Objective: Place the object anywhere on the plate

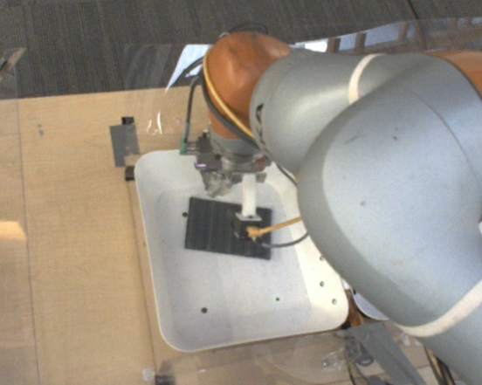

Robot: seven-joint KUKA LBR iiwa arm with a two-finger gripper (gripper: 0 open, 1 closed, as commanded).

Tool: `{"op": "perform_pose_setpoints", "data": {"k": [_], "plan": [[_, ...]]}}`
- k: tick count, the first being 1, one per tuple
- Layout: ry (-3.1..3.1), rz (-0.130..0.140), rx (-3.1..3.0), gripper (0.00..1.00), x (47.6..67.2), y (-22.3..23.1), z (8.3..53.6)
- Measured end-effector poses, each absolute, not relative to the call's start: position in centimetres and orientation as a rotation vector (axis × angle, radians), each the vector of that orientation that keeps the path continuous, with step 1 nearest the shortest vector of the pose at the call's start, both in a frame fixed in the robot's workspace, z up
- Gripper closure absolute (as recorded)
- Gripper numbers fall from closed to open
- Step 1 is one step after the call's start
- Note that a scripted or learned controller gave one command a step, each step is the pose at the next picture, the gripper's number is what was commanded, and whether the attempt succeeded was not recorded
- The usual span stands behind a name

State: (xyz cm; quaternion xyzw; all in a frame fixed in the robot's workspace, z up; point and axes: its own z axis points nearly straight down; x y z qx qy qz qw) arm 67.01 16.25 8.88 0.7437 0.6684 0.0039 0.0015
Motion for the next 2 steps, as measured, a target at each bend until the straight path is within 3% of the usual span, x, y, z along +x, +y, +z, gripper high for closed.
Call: {"op": "perform_pose_setpoints", "data": {"k": [2], "plan": [[1.916, 0.013, 2.485, 1.00, 67.07, 17.42, 8.88]]}}
